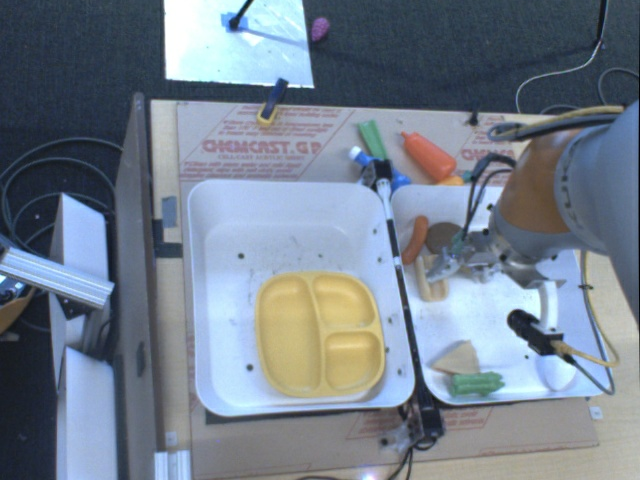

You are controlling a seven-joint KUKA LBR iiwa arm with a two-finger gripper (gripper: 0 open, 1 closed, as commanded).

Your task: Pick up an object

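The arm (560, 193) is reaching into the right bin (575, 383), its jaws hanging over a tan block (432, 284); I can't tell their state.

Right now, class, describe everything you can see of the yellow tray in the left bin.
The yellow tray is a rounded rectangle, apparently plastic, split into three compartments: one long one at the left, two smaller ones stacked at the right. It lies flat, open side up, on the left bin's floor toward the near right corner, with nothing visible inside.
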